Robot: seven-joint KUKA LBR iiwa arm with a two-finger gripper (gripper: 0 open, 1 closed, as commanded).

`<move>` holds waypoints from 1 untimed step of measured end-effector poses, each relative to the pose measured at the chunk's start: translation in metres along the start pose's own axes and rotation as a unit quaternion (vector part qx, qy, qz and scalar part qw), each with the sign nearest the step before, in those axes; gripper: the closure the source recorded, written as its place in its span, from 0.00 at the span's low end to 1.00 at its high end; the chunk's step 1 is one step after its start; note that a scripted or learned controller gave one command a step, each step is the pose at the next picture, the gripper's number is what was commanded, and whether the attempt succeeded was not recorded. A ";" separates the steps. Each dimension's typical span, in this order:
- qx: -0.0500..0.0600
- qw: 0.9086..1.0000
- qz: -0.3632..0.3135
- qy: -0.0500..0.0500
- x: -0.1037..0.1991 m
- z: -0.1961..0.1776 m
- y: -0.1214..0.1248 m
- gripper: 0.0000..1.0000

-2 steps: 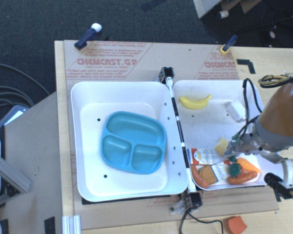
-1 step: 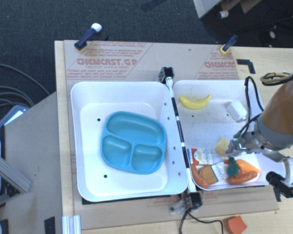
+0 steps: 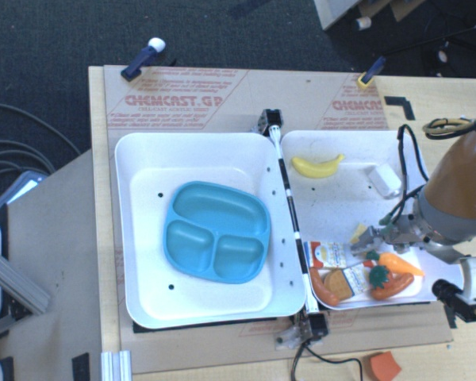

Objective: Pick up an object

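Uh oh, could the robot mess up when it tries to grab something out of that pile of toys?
Maybe. The gripper hangs right over a crowded pile where the carrot and the snack packets touch, so it might pinch two things or push them aside. The pile also sits against the right bin's front wall, leaving little room. The banana lies alone and looks easier.

A robotics lab is indicated: two white bins [image 3: 143, 213] are clamped to a protective-film-covered bench [image 3: 182, 101], cables [image 3: 16, 149] are trailed over dark carpet, aluminium framing [image 3: 16, 280] is seen at left, and toy food [image 3: 317, 166] is provided.
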State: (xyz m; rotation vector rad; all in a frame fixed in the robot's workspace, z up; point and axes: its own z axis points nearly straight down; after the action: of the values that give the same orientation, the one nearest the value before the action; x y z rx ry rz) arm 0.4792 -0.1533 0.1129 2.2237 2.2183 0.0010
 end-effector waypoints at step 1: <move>0.000 1.000 -0.002 0.000 0.028 0.029 0.042 0.00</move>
State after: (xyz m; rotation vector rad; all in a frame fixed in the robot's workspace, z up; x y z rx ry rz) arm 0.5212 -0.1252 0.0842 2.2201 2.2222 0.0002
